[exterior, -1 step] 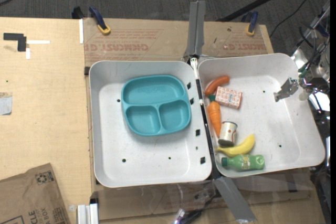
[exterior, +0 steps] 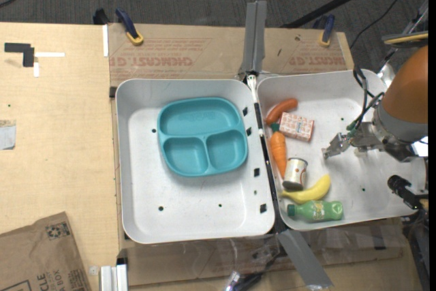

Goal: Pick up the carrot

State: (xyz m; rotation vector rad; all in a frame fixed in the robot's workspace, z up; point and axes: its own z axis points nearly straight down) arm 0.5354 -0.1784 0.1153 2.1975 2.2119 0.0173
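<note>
Gripper (exterior: 335,146) empty, can't tell its state; I'm at approach. Carrot (exterior: 278,152) sits at 9 o'clock, beside the can (exterior: 294,173). Next: traverse, descend.

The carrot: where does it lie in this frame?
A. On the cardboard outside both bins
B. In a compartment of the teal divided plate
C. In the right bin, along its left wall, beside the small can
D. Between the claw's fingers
C. The carrot lies in the right bin against its left wall, next to the small can, apart from the claw, which is further right.
</note>
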